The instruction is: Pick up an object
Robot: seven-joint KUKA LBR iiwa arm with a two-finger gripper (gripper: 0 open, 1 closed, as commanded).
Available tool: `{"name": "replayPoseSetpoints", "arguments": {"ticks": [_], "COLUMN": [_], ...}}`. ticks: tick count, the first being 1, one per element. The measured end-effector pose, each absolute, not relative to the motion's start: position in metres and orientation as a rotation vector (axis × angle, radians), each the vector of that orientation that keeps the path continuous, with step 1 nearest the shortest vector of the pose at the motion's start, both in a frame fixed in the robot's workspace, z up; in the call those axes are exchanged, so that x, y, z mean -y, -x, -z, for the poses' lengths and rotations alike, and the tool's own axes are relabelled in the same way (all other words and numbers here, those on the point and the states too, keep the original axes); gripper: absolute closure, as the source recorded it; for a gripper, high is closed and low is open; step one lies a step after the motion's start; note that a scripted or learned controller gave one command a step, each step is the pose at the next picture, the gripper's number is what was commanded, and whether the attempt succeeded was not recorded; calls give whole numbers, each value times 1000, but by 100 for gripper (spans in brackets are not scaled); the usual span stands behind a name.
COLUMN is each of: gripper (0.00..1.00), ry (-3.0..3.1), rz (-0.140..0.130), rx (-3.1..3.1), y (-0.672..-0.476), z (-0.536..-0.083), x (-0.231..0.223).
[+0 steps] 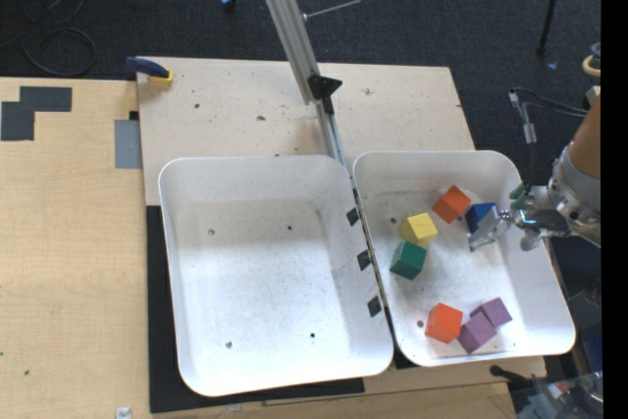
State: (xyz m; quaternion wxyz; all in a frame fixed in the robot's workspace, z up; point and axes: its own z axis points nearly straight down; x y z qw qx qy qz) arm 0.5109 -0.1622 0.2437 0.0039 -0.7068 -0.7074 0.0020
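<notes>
Gripper: the two-finger metal gripper (488,233) is hanging over the right white plastic bin (535,334); whether it is apart or together, I cannot tell.
Nearest object: a blue cube (480,214) is sitting just beside it.
Left of that: an orange cube (451,203), a yellow cube (419,228) and a green cube (408,259) are lying.

No readable text, labels, brands or numbers on bins, blocks or bench.

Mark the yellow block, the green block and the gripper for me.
yellow block (419,228): camera view, on its top face.
green block (408,260): camera view, middle of the block.
gripper (488,229): camera view, midway between its fingertips, beside the blue block (480,214).
</notes>
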Motion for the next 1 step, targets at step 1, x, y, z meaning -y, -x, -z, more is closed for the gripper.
{"name": "replayPoseSetpoints", "arguments": {"ticks": [1], "gripper": [0], "ry": [2221], "rz": [-2], "rx": [2218], "y": [-511], "z": [-246], "x": [163]}}
